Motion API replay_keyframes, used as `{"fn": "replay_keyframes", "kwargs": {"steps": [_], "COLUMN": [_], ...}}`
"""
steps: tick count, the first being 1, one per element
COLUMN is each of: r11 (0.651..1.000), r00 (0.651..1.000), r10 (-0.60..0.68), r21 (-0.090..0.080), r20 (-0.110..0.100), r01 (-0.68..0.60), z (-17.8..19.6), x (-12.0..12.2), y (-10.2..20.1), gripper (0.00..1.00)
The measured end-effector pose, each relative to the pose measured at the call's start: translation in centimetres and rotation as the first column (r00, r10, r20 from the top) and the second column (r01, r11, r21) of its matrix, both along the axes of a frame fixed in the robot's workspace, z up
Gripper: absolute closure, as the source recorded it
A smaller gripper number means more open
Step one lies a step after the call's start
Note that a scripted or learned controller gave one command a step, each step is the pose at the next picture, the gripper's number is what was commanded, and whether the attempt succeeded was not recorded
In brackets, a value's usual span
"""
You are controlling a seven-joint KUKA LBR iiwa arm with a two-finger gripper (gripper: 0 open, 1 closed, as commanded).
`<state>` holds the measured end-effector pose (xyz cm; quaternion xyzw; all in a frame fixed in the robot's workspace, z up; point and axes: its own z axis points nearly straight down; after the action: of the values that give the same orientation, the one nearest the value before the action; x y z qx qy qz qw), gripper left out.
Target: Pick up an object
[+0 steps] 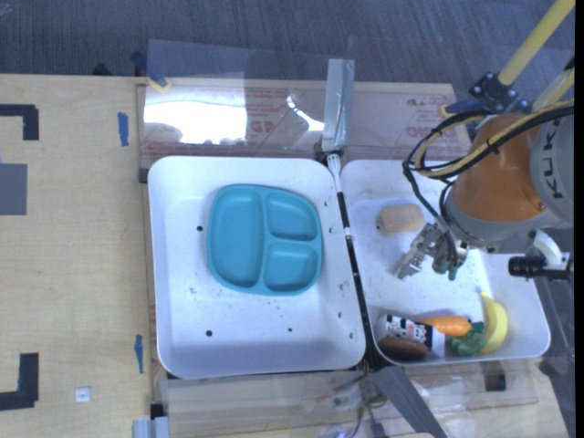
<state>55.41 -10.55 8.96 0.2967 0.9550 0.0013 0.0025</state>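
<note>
My gripper hangs over the middle of the right bin, open, with bare bin floor between its fingers. A tan rounded lump like a bread roll lies just up and left of it, apart from the fingertips. Along the bin's front edge lie a dark packet with a white label, an orange carrot with a green top, and a yellow banana. These sit below the gripper, untouched.
The left bin holds a blue divided plate. A raised rim separates the two bins. The arm's orange band and black cables overhang the right bin's back right part.
</note>
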Motion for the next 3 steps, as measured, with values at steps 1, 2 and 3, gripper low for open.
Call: {"fn": "replay_keyframes", "kwargs": {"steps": [1, 2, 3], "r11": [0.947, 0.947, 0.875], "r00": [0.947, 0.947, 0.875], "r10": [-0.320, -0.321, -0.484], "r21": [0.000, 0.001, 0.001], "r20": [0.003, 0.003, 0.002], "r01": [0.320, 0.321, 0.484], "z": [-0.1, -0.1, -0.2], "x": [0.9, 0.9, 5.7], "y": [0.6, 0.6, -0.4], "gripper": [1.00, 0.00, 0.00]}}
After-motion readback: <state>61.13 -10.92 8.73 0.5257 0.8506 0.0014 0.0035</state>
